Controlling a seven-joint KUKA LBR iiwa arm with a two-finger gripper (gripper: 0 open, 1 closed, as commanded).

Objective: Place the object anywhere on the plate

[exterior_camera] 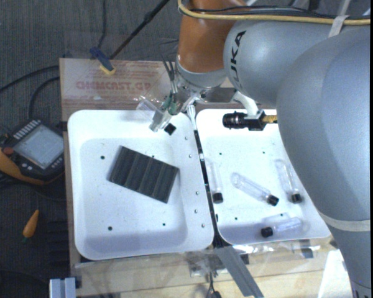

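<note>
At the near edge a strip of pale wooden counter point(143, 266) shows under the two bins. In the right bin point(236, 233), a clear capped tube point(280, 224) lies near its 6 o'clock rim, black cap toward 9 o'clock; a second tube point(253, 187) lies slantwise at the bin's middle, cap toward 4 o'clock; a third point(288, 177) lies toward 3 o'clock; a fourth point(212, 177) rests against the wall at 9 o'clock, cap nearest.

The left bin point(81, 228) holds the plate point(143, 174), a dark ribbed rectangle lying flat near its middle, its long side running from 10 to 4 o'clock. The claw point(163, 123) hangs over this bin's 1 o'clock corner, clenched on a clear black-capped tube point(168, 128), cap lowest; this tube sits at 1 o'clock from the plate, well apart from it.

Off the counter at 9 o'clock of the view sits a handheld control pendant point(34, 149) with a grey screen and orange casing. Beyond the bins, at 11 o'clock, a cardboard sheet point(112, 82) carries faint red print that looks like "CHEMCAST"; the rest is too blurred to read. On the grey arm point(267, 54) the letters "UKA" show.
</note>
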